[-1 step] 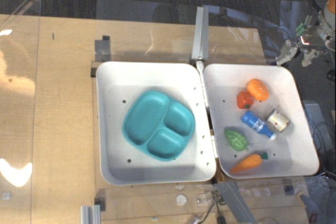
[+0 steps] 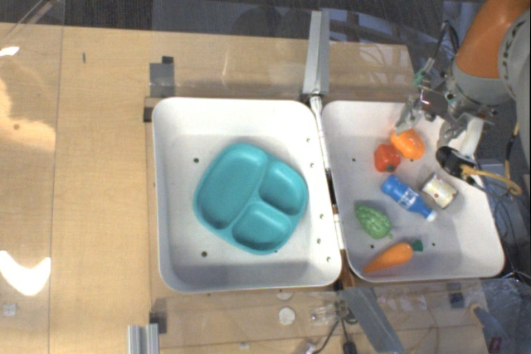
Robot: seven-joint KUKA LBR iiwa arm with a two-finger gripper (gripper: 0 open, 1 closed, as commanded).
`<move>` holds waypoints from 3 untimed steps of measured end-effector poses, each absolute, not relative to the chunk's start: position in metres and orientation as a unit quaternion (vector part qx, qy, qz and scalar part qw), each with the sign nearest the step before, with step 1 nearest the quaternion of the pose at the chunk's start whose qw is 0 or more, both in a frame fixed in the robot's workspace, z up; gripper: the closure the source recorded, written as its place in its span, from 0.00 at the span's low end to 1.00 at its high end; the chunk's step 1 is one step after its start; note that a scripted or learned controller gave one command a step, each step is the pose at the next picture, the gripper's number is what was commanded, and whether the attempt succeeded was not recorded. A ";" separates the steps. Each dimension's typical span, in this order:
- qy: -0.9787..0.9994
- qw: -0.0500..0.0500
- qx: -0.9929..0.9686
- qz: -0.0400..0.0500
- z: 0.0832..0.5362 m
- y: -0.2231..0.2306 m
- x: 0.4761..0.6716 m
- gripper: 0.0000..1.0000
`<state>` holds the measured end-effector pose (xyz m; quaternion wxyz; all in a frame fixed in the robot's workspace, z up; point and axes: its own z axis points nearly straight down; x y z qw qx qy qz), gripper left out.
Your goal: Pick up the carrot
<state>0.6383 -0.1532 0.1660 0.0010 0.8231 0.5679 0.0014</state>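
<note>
I am hanging over the far right part of the right bin [image 2: 489, 228], and I am taking the carrot [image 2: 390, 256] as my one landmark. My gripper [image 2: 431, 108] is sitting well apart from the carrot, up toward the bin's far wall. From here I cannot tell how far apart my fingers are standing, and nothing is showing between them that I could call held.

The carrot is lying near the bin's near edge, orange body with a small green top. Its long axis is running slantwise: the pointed tip is aiming toward the near left corner, the green end toward the right. Just beyond the carrot a green vegetable [image 2: 372, 220] is resting, and farther beyond that a blue bottle [image 2: 406, 198] and a small white can [image 2: 440, 190]. Farthest from the carrot, close under me, an orange fruit [image 2: 407, 145] and a red tomato [image 2: 386, 157] are touching each other.

So I am judging that the coming move calls for travelling over that clutter toward the near edge, then turning my fingers crosswise to the carrot's slant before descending.
</note>
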 end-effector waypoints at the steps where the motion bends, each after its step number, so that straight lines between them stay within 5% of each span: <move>1: 0.569 0.003 0.823 0.002 0.088 -0.178 0.661 0.00; 2: 0.572 0.005 0.820 0.003 0.100 -0.176 0.664 1.00; 3: 0.619 0.003 0.786 0.002 0.202 -0.159 0.629 1.00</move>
